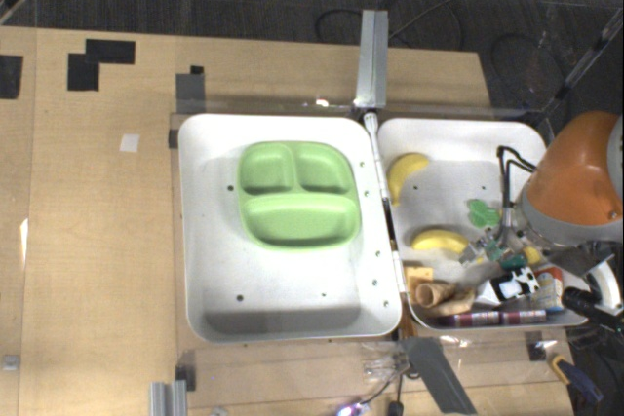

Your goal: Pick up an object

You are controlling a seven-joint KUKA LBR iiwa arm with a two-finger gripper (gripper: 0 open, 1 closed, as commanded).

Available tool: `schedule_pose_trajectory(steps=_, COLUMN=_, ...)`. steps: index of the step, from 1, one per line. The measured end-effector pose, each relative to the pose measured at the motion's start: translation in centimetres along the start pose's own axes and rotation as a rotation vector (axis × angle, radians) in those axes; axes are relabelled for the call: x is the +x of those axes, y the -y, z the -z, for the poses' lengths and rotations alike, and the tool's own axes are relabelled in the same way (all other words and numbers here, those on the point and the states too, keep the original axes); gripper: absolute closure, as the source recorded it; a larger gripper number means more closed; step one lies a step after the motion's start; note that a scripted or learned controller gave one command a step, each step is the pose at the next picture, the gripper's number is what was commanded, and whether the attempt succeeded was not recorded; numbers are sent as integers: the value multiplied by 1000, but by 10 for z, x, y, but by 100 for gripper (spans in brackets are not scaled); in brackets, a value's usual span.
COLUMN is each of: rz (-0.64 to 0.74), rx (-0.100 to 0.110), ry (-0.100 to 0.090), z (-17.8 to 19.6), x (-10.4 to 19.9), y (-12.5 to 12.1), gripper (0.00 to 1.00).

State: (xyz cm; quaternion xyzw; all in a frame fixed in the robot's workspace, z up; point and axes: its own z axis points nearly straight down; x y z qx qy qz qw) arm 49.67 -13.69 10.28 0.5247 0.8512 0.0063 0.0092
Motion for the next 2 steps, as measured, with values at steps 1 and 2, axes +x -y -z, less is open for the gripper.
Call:
schedule_pose_trajectory(steps=1, rz=-523, rx=17, ry=-2, z=82, x=43, y=-45, gripper=100)
schedule_pose_trajectory(steps=2, rz=-598, rx=20, ry=-2, z=80, x=37, y=-132, gripper=100)
